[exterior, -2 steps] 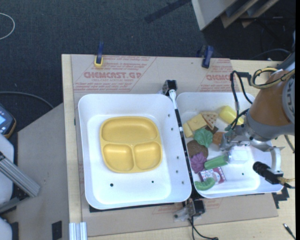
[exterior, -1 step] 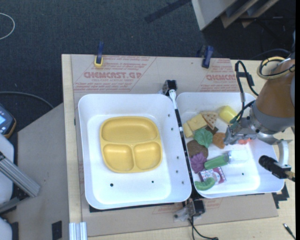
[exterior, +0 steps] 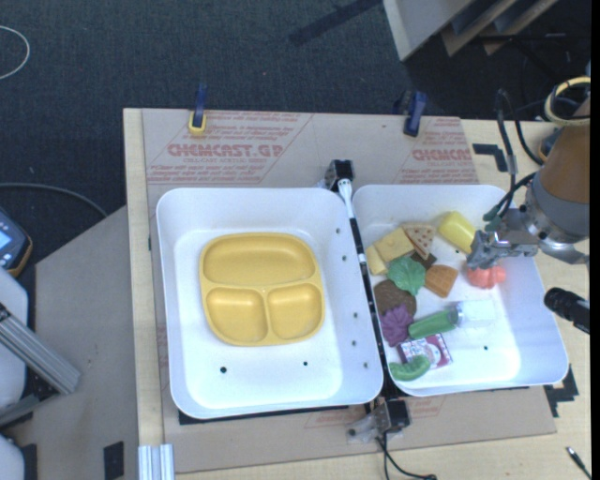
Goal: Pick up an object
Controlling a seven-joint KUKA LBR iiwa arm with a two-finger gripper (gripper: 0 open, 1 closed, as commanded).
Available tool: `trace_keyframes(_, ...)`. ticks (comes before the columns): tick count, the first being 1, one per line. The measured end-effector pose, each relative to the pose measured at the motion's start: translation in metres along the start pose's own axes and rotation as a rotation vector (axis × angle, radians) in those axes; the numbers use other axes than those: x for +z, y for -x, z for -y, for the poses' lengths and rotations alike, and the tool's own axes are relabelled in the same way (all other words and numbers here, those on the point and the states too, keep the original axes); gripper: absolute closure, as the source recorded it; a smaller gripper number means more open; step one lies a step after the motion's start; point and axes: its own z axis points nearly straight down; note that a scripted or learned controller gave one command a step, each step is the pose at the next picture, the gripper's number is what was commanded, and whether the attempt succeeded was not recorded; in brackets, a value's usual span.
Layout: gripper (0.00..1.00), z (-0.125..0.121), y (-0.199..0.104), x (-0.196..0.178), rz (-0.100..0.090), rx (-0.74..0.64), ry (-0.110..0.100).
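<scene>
Dark carpet floor (exterior: pixel 141 56); brown board-covered bench (exterior: pixel 281 141); pale furniture (exterior: pixel 450 23) beyond.

A small red-orange object (exterior: pixel 487 276) lies on the bin floor right under the pincer (exterior: pixel 489 255), partly hidden by it; a yellow piece (exterior: pixel 457 228) sits just up-left of it

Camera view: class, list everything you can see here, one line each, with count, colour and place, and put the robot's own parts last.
Bins: two, white, side by side on the bench.
Divided plate: one, yellow, left bin.
Small toy items: about a dozen, mixed yellow, tan, green, brown, purple, orange, right bin.
Red-orange item: one, right bin, under the gripper.
Clamps: two, blue, bench's far edge.
Arm: one, grey with orange band, right.
Gripper: one, grey, over right bin.
</scene>
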Motion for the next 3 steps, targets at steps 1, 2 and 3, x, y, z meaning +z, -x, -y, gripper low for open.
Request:
trace_keyframes(1,1.00,-0.001,0.000,-0.026,0.000,0.000,-0.001)
trace_keyframes(2,1.00,0.014,-0.046,-0.032,-0.005,-0.003,-0.009)
trace_keyframes(3,1.00,0.008,-0.103,-0.025,-0.005,-0.005,-0.009)
